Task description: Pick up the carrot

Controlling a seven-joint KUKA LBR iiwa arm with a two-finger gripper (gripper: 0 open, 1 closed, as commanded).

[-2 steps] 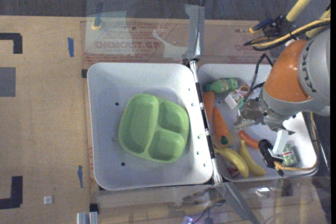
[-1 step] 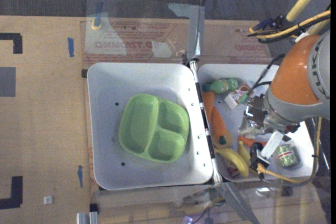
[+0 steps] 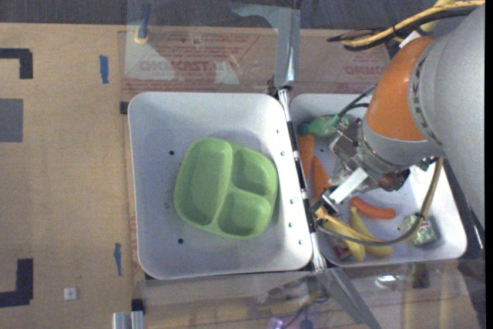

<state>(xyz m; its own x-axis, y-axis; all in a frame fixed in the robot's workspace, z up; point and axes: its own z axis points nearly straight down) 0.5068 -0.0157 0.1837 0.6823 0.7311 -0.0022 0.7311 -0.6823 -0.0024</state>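
Step in hand, as I judge it: approach/align, pre-grasp. My arm (image 3: 400, 112) comes in from the frame's right & hangs over the right bin (image 3: 454, 243), its orange band covering the bin's upper middle. My end effector (image 3: 350, 162) sits lower left of that band, just right of the carrot (image 3: 311, 162). Wide or narrow? Can't tell, wrist hardware hides it. Nothing visibly held.

Carrot: in the right bin, along its left wall, lying roughly top-to-bottom in the frame. Orange body w/ a green bit (image 3: 317, 125) at the upper end, prob. its leaf top. Lower end points toward the bananas (image 3: 350, 231) at the bin's bottom. A shorter orange-red thing (image 3: 373, 208) lies right of them; I take the long one by the wall as the target. Left bin (image 3: 146, 166) holds a green divided plate (image 3: 227, 187), not relevant.

Next move, IMO: shift left in frame to centre over the carrot's mid-body, grip axis across its narrow width, then descend. Wall is close on one side, so little room there.
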